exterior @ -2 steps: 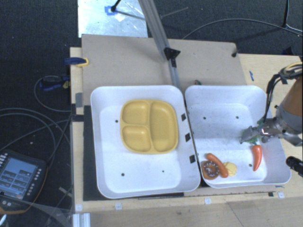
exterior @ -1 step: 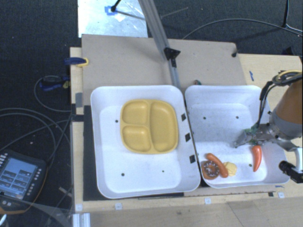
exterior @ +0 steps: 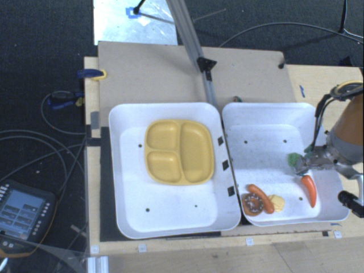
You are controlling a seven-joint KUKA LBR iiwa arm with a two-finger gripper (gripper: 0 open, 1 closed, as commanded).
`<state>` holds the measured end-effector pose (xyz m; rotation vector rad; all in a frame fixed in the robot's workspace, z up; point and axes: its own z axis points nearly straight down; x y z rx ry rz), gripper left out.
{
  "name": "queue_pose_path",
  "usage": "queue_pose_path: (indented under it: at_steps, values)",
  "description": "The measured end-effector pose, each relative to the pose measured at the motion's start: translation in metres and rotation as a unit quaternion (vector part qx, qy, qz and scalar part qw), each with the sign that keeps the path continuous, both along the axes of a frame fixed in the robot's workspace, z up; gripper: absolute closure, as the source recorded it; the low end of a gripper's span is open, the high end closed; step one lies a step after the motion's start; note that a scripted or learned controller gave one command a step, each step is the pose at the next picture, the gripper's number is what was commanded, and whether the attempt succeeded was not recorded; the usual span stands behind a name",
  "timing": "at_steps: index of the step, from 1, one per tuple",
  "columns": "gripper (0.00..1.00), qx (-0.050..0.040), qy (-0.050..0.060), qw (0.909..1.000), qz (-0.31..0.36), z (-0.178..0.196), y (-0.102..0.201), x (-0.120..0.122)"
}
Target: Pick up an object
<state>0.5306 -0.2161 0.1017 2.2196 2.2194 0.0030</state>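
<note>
Camera view: pincer low at right bin right edge, on a green item; grip state can't tell. Carrot just below it. Sausage, donut, yellow bit clustered by near edge. Yellow tray in left bin.

The arm is cut off at the right edge, its jaws' stance indiscernible.
</note>
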Motion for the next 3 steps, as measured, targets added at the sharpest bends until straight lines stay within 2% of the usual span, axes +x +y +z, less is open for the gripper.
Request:
queue_pose_path:
  at_steps: [2,3]
  values:
    - [1.0,-0.001,-0.002,1.0,0.004,0.121,0.009,-0.002]
    - [1.0,-0.0008,-0.002,1.0,0.004,0.149,0.008,0.0]
